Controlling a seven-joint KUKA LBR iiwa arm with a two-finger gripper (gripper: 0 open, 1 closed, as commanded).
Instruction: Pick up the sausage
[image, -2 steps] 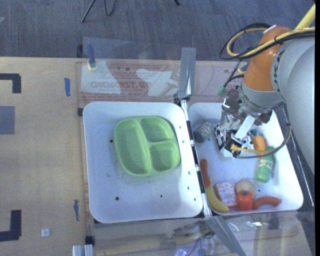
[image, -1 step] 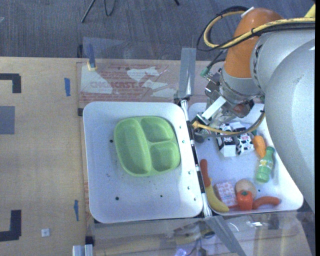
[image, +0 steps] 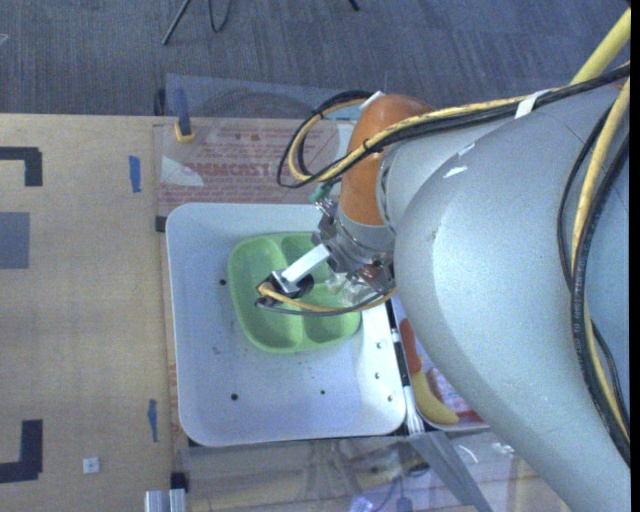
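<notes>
On the worktop (image: 80, 300), a white bin (image: 200, 400) holds a green divided dish (image: 262, 330). The hand (image: 350, 288) hangs over the dish's right side; spread or pressed together, I cannot tell. Further right, a reddish sausage (image: 407, 350) peeks out beside a banana (image: 435, 400), just under the arm (image: 500, 250).

Camera above, slanted down, near bench (image: 80, 300)

The bin (image: 270, 400) is white with dark specks. The tray (image: 250, 270) is light green. The arm (image: 500, 280) is grey, with an orange band (image: 362, 190) and yellow cables (image: 600, 55). The bench (image: 80, 300) is tan with blue tape (image: 135, 173).
</notes>
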